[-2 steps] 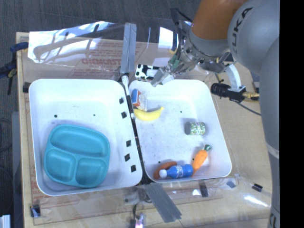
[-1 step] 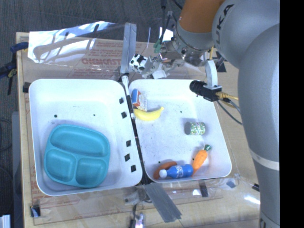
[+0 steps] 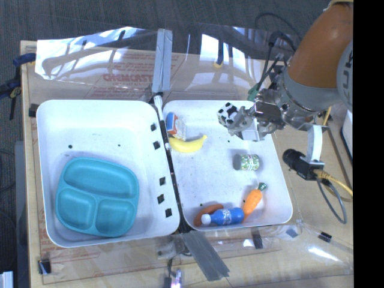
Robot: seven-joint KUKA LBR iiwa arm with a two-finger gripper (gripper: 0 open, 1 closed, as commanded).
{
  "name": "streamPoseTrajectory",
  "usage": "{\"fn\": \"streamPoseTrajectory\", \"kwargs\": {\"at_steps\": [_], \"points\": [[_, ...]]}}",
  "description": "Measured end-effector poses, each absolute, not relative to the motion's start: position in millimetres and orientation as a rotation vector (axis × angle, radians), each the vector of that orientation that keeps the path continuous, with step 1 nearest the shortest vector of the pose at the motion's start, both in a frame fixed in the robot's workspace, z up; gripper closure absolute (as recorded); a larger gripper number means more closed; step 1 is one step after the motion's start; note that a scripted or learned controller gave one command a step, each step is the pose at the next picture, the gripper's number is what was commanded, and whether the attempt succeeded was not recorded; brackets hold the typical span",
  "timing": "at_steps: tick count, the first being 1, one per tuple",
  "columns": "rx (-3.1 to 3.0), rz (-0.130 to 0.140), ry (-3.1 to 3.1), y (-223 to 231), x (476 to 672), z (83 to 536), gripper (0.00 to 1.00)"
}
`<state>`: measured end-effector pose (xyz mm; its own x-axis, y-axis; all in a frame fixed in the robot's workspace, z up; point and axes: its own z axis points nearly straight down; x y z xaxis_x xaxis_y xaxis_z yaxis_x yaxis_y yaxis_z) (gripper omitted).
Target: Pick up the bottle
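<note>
We see the tool (image 3: pixel 245 123) above the right bin's (image 3: pixel 282 179) far side, its opening unclear; the bottle (image 3: pixel 223 217) lies near, well apart.

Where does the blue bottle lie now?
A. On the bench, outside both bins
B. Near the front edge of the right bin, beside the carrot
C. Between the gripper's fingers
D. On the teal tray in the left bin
B: the bottle lies on its side at the right bin's front edge, next to the carrot, far from the gripper.
</note>
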<state>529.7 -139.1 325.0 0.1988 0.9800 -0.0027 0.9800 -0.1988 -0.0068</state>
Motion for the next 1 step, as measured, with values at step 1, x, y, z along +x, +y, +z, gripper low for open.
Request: {"fn": "streamPoseTrajectory", "kwargs": {"at_steps": [1], "points": [[-2.465,0.013,-1.935,-115.6,633.8,168.7,1.0]]}}
